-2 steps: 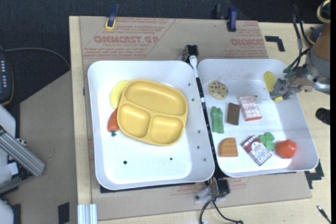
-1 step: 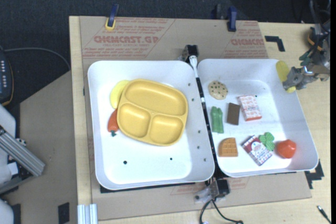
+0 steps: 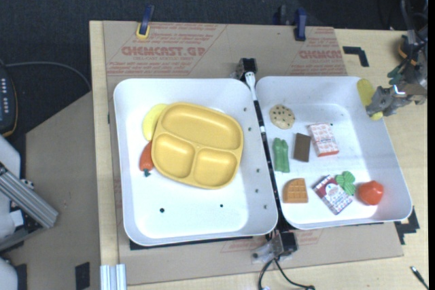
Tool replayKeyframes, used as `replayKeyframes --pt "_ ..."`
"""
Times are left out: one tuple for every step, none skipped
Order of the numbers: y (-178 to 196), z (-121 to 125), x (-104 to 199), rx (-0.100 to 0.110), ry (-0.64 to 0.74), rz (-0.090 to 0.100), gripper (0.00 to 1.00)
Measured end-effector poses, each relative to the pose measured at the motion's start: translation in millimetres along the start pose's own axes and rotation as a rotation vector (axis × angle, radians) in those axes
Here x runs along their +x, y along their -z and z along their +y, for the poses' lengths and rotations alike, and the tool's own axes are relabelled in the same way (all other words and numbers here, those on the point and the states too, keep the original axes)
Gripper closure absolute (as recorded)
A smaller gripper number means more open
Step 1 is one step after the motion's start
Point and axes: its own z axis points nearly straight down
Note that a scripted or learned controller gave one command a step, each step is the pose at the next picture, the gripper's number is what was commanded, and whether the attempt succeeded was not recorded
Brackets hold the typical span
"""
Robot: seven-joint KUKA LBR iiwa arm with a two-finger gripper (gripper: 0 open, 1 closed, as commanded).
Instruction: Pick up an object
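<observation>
Resting at the far right rim of the right bin (image 3: pixel 401 173), a small yellow rounded object (image 3: pixel 366 90) lies just beside the gripper (image 3: pixel 378 105); whether that gripper is open, shut or holding anything cannot be told. Within the same bin lie a speckled round cookie (image 3: pixel 281 116), a green ridged piece (image 3: pixel 281 153), a flat brown bar (image 3: pixel 302 147), a red-and-white carton (image 3: pixel 323 139), a tan waffle square (image 3: pixel 295 191) and a glossy red tomato (image 3: pixel 370 193). Left bin (image 3: pixel 129 166) holds a yellow three-compartment tray (image 3: pixel 196 145).
</observation>
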Motion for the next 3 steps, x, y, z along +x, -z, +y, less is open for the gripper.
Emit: replayKeyframes --pt "10.3 5.3 52.1 0.002 0.004 0.004 1.00" --pt "-1.5 4.4 111.1 0.006 0.005 0.005 1.00" --pt "-11.6 4.4 166.7 0.006 0.005 0.005 1.00"
